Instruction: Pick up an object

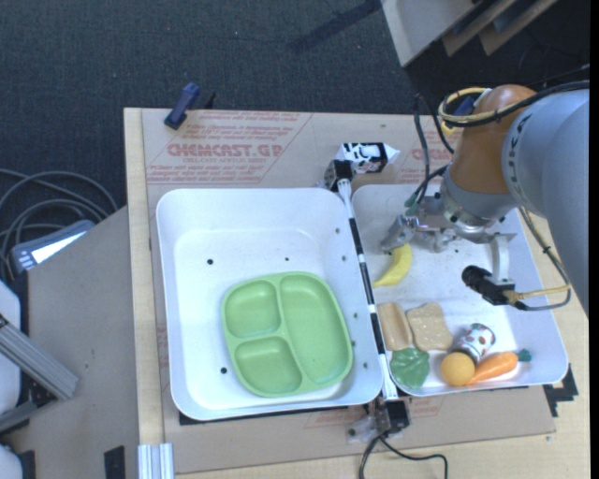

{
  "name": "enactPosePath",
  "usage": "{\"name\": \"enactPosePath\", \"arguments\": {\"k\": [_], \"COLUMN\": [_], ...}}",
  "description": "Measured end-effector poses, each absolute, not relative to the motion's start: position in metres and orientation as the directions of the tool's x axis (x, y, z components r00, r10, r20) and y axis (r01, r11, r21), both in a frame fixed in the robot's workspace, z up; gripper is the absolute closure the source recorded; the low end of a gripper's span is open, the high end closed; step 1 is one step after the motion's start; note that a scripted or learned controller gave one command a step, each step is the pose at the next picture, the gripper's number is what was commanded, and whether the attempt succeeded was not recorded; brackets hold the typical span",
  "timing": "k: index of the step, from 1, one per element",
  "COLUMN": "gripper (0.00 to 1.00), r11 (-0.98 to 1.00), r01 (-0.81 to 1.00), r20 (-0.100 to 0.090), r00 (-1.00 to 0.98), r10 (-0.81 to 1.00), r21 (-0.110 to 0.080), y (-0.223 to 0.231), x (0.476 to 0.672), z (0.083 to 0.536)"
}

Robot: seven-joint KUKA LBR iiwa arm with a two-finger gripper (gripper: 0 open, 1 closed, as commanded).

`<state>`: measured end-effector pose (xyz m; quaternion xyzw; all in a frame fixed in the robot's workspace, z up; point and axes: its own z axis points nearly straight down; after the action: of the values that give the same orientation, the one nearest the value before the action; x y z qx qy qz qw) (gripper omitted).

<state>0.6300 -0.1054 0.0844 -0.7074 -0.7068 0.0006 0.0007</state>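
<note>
Below the tool (404,234), a curved yellow banana (396,268) in the right bin (547,351)

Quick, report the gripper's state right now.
Gripper: low in the right bin, just above the top end of the banana; whether it is open, shut or holding anything cannot be told.

A dark grey carpeted floor (112,56) surrounds the light wooden counter (234,140), whose brown protective sheet carries red printed lettering. Looped grey cables (42,201) lie on the floor at left beside a pale metal bar (42,360). Light wooden furniture (459,23) stands at top right.
</note>
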Motion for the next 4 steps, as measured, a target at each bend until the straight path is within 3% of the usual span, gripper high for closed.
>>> {"name": "enactPosePath", "arguments": {"k": [1, 2, 3, 4], "gripper": [1.00, 1.00, 1.00, 0.00], "r11": [-0.001, 0.001, -0.001, -0.001], "r01": [1.000, 1.000, 1.000, 1.000], "r20": [0.000, 0.001, 0.000, 0.001], "r00": [0.001, -0.001, 0.001, 0.001], "r10": [1.000, 1.000, 1.000, 1.000], "r21": [0.001, 0.002, -0.003, -0.001], "y": [-0.105, -0.028, -0.093, -0.093], "x": [0.631, 0.590, 0.595, 0.595], "z": [0.095, 0.185, 0.139, 0.139]}}
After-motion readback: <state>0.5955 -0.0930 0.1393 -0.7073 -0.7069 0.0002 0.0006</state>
